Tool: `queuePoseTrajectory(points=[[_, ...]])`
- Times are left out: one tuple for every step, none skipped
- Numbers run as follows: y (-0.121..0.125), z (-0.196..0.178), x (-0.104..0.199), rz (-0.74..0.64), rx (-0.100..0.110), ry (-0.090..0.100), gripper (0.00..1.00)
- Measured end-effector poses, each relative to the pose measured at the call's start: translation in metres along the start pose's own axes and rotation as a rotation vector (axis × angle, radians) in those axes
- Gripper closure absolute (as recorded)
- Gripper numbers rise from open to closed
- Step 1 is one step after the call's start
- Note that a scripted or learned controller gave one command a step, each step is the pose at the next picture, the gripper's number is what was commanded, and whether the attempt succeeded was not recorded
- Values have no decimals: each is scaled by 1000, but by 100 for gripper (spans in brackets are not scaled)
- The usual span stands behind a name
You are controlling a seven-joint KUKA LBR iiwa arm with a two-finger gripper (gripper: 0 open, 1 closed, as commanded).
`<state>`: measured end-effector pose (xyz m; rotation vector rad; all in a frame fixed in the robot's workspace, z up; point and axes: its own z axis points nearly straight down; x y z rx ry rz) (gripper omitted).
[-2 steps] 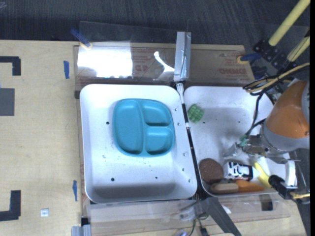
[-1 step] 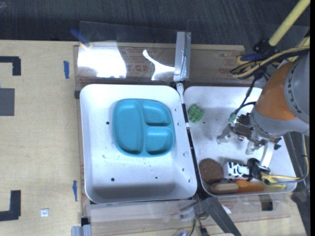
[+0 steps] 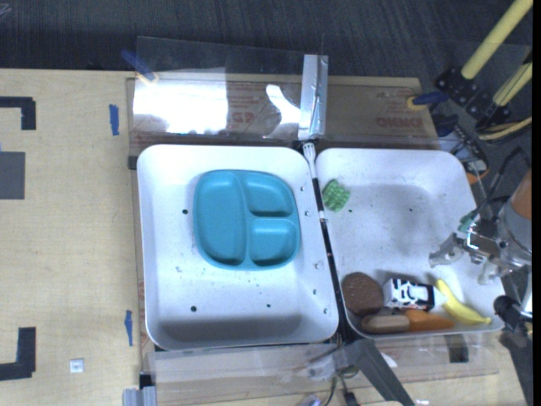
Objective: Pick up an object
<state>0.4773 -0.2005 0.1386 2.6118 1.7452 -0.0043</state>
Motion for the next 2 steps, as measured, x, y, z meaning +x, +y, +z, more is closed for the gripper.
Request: queuePoseTrajectory(points=[[43, -15, 120, -12, -2, 7, 0], [51, -14, 54, -159, 1, 2, 0]])
